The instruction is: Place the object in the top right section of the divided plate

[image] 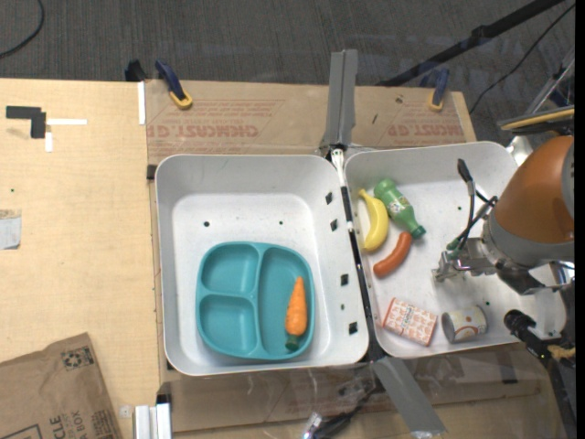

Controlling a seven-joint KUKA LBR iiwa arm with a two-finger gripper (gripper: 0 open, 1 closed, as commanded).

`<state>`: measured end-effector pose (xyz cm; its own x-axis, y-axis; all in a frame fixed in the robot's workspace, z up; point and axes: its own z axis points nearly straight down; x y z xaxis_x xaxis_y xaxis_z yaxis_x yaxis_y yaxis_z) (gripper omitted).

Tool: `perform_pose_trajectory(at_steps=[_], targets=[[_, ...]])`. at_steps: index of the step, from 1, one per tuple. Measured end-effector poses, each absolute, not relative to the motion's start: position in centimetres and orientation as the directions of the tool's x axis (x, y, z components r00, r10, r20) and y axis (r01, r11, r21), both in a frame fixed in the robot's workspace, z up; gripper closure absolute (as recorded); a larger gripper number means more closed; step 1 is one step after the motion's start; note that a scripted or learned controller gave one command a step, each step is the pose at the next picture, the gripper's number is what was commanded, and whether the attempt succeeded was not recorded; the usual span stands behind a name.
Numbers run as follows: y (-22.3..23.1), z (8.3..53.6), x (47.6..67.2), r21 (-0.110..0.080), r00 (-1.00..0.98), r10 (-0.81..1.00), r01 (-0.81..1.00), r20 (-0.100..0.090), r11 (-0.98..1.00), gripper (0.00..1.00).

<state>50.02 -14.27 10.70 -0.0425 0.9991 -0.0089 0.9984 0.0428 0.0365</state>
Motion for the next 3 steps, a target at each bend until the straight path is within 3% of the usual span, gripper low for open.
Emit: perform_pose_trajectory(at_steps=[1, 2, 3], targets=[[-18.1, 22.7, 58.7, 0.0, 0.018, 1.0, 1.0, -0.003, -0.018, 1.0], [-14.3, 26.5, 59.5, -0.001, -0.174, 0.985, 0.985, -0.003, 0.174, 1.0], [-22.3, 43.5, 59.8, 0.0, -0.384, 0.923, 0.923, -0.003, 0.384, 1.0]])
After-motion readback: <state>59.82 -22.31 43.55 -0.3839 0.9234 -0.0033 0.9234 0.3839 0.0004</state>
